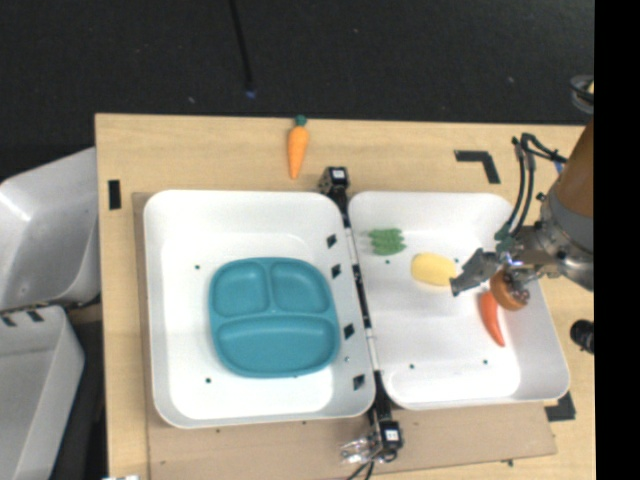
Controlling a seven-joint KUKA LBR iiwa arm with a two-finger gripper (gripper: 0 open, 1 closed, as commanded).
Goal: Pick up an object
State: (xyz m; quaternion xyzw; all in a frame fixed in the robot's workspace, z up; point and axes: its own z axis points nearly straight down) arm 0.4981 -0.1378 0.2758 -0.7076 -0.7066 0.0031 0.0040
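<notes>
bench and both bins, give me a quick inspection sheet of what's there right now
surface: wooden bench bearing left bin and right bin.
job's things: yellow piece, green piece, red-orange piece in right bin; blue divided plate in left bin.
clutter: toy carrot on bench behind the bins.
grippers: end effector over right bin beside yellow piece; nothing seen held.
cables: black cables along the arm.
surroundings: dark floor, white casing at left.
</notes>
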